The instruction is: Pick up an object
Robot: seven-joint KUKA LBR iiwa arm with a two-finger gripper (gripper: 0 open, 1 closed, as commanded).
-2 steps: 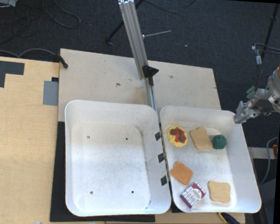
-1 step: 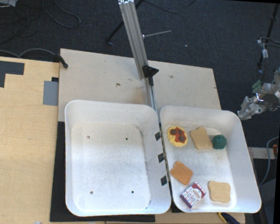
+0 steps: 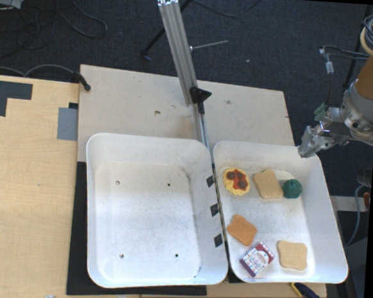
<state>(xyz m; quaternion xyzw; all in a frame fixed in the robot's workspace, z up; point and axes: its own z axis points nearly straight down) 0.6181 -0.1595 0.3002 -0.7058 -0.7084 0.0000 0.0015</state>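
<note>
Pincer [image 3: 307,148] above right bin's [image 3: 335,218] far right corner, clear of the objects; opening impossible to tell. In right bin: pizza [image 3: 237,180], bread [image 3: 268,184] just beside it, green ball [image 3: 292,189] next along, orange piece [image 3: 242,230], red packet [image 3: 257,259], toast [image 3: 292,255]. Left bin [image 3: 101,170] alongside on tabletop [image 3: 138,106].

You see two white bins [image 3: 109,147]. The right one holds a green ball [image 3: 292,189], a red-and-white packet [image 3: 257,259] and a yellow tart [image 3: 237,180] topped red.
</note>
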